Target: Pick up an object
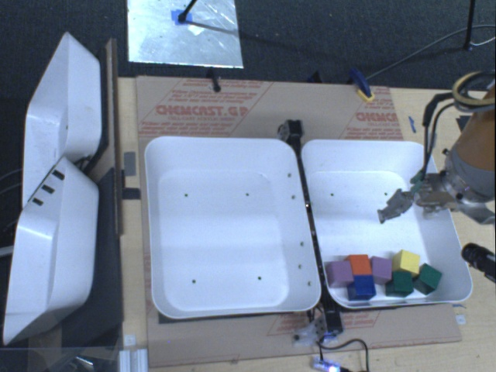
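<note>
Cardboard (232, 107) under the bins reads "CHEMCAST GP" in red. The left bin (225, 161) is smooth white plastic. In the right bin (349, 169), matte cubes (380, 273) cluster in a row running 9 to 3 o'clock along the 6 o'clock wall. The gripper (385, 214) hangs above, fingers slightly apart, holding nothing.

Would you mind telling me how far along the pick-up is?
Nothing looks picked yet: the blocks all sit clustered along the near edge of the right bin. The gripper hangs over that bin's middle, apart from them. Reaching a block, grasping and lifting remain.
</note>
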Tool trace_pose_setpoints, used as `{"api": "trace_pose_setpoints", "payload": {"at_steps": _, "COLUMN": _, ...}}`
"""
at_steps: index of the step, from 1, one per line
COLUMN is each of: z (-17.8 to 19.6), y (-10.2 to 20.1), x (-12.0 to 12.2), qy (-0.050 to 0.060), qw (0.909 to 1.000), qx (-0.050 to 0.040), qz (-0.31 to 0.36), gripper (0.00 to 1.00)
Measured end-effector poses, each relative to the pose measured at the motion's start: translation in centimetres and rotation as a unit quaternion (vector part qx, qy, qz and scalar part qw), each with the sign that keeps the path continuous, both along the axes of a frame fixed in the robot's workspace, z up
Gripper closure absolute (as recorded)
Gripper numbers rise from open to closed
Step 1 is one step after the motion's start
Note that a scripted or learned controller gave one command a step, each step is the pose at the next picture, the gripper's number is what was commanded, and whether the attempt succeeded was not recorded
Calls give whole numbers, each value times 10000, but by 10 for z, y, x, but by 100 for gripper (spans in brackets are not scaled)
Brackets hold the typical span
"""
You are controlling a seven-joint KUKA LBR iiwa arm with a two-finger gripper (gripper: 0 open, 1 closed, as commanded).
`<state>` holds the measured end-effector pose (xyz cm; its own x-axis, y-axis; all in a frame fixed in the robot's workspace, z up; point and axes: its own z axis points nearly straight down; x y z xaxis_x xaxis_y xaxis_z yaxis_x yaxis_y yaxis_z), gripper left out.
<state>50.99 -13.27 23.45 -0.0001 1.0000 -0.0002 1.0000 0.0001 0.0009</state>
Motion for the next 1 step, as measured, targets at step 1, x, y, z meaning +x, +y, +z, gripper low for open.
{"api": "trace_pose_setpoints", "payload": {"at_steps": 1, "z": -77, "y": -11, "x": 52, "qy": 9, "qw": 10000, "qx": 0, "qz": 6, "gripper": 0}}
